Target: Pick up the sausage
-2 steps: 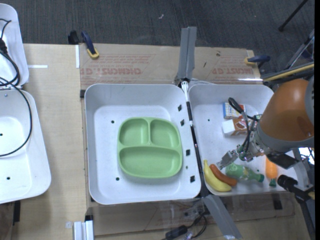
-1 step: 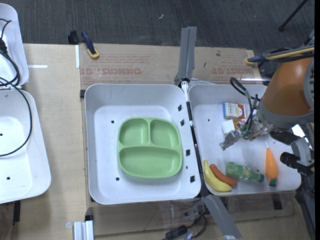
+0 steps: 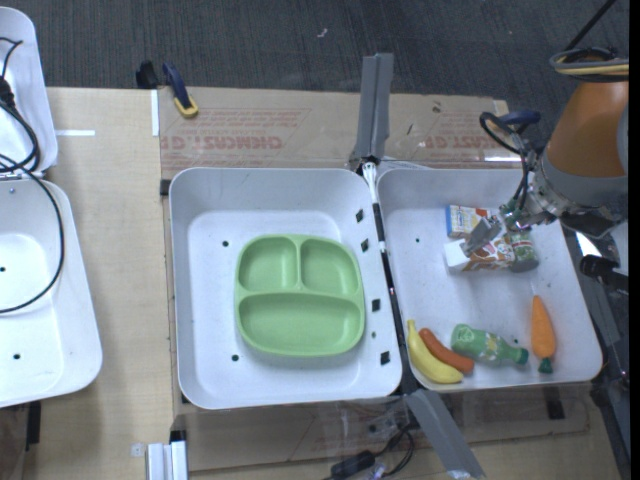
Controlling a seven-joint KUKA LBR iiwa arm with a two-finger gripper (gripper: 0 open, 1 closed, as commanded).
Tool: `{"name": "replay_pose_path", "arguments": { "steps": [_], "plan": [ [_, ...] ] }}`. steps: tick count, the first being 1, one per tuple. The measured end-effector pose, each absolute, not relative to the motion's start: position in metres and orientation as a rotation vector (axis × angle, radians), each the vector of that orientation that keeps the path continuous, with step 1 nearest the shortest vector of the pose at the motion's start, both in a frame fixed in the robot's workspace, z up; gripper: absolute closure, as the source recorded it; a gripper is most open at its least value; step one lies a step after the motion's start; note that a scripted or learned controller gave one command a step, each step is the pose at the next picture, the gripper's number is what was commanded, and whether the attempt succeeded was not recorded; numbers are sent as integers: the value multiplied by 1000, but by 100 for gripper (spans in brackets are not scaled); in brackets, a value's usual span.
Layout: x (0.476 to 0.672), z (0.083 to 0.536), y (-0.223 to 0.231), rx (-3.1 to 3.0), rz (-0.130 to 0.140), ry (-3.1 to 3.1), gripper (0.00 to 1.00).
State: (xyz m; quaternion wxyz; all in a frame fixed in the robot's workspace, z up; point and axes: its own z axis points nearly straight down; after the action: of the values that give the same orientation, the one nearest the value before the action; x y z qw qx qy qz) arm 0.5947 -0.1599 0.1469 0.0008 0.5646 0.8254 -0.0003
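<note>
The sausage (image 3: 446, 352) is a short reddish-orange link lying at the front of the right bin (image 3: 420, 218), pressed against a yellow banana (image 3: 428, 359). My gripper (image 3: 500, 228) hangs over the back right of the same bin, right above a small printed carton (image 3: 478, 252). It is well behind and to the right of the sausage. Nothing is visibly held by the gripper.
A green bottle (image 3: 487, 346) lies just right of the sausage, and an orange carrot (image 3: 541, 332) lies near the bin's right wall. The left bin (image 3: 200, 268) holds a green divided plate (image 3: 298, 296). A grey post (image 3: 374, 108) rises between the bins at the back.
</note>
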Motion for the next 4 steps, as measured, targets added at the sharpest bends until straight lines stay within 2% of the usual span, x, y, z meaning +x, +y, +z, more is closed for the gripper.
{"name": "replay_pose_path", "arguments": {
  "steps": [1, 2, 3, 4],
  "plan": [
    [543, 168, -134, 1403, 0, 2811, 0],
    [604, 128, -121, 1509, 0, 2754, 0],
    [534, 192, -80, 1347, -1, 2838, 0],
    [478, 191, -67, 1084, 0, 2950, 0]
  ]
}}
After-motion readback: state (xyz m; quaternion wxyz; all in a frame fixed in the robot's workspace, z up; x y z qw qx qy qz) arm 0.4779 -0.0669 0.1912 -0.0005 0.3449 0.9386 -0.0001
